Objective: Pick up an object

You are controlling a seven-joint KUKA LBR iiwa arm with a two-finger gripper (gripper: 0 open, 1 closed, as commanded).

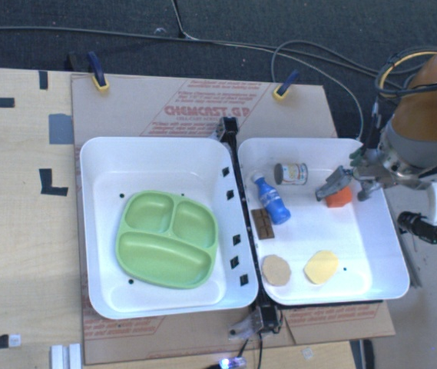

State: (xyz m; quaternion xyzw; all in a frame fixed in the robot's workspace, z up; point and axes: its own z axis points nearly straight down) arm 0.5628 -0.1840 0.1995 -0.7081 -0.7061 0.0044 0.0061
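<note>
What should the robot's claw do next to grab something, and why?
Probably go straight down a little onto the orange object. The gripper sits right over that object in the right bin, and nothing shows held between its fingers, so lowering looks like the next step before closing.

Arm (pixel 418 121) in from right, orange band up top, grey wrist angled down-left. Tool (pixel 339 187) low over right bin's upper right, fingers spread apart, pointing left.
</note>
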